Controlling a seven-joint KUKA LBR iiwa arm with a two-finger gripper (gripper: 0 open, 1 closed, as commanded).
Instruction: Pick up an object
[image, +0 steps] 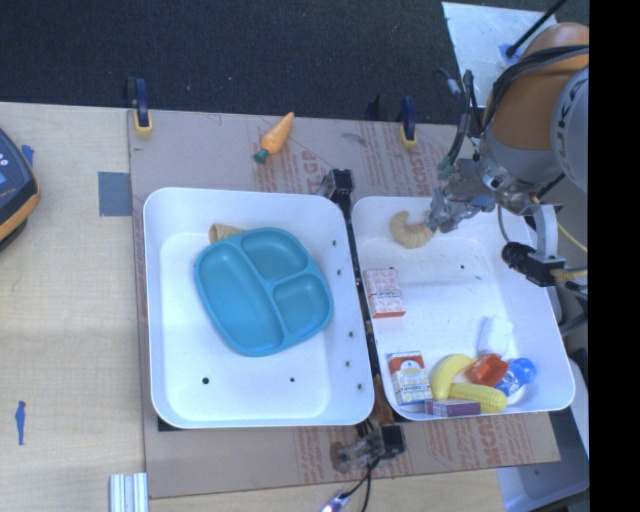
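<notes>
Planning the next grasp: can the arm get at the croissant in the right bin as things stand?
Probably yes. The gripper is right at the croissant, which lies alone near the right bin's far wall, nothing on top of it.

The left bin (160, 300) held a divided plate (262, 290) at its middle. In the right bin (520, 300), a croissant (408, 230) lay at the far end, a small box (384, 292) by the left wall, and a cluster of toys (465, 382) at the near end. A toy carrot (275, 135) lay on the bench behind the bins

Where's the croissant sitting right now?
The croissant lies in the right bin, near its far left corner, right beside the gripper, well away from the small carton.
</notes>
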